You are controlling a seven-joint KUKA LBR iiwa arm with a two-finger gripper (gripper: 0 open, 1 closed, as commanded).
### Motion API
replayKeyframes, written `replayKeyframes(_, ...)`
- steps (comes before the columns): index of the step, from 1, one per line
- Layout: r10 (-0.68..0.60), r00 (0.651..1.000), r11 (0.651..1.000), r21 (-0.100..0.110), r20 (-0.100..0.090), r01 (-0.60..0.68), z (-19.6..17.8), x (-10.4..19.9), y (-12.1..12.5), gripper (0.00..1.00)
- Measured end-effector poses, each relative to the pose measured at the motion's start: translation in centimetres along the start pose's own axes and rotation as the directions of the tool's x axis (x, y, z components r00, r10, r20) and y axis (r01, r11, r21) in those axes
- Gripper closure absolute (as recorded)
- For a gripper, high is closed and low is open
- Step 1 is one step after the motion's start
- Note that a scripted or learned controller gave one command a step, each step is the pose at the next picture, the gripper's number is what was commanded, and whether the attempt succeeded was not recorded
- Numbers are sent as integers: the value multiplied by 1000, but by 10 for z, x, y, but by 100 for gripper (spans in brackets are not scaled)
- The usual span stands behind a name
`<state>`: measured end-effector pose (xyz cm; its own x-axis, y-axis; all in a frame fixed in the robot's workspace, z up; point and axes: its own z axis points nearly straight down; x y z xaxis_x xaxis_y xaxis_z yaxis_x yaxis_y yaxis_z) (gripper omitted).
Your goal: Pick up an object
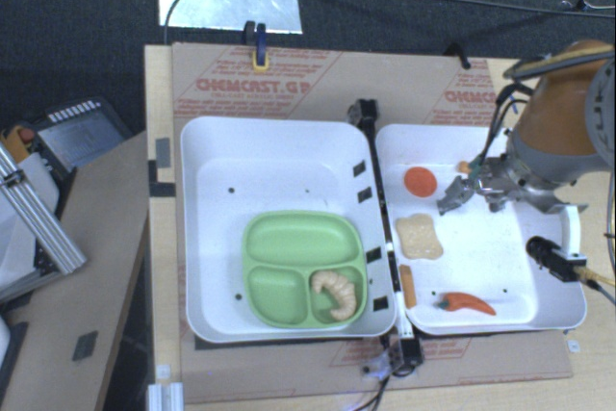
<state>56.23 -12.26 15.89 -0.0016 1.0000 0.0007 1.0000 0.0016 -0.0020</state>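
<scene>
Overhead, my tool [460,192] hangs above the right bin [500,250], fingers spread, gripping nothing. Nearest, a tomato [420,181]: likely light, smooth, rounded; pinch across its middle.

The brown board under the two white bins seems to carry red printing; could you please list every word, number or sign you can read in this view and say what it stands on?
"CHEMCAST GP", red, on the brown board behind the left bin.
The same red mark repeats on the board behind the right bin, partly hidden, too cut off to read fully.
More red print on the board's front edge is too small to read.
The dark device at left shows no legible text.
</scene>
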Motion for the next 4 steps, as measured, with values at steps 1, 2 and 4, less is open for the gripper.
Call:
replayKeyframes(1, 0, 1000, 1000, 0, 0, 0, 62, 3, 0, 0)
replayKeyframes(2, 0, 1000, 1000, -5, 2, 0, 49, 2, 1, 100)
replayKeyframes(4, -2, 1000, 1000, -8, 2, 2, -43, 0, -5, 100)
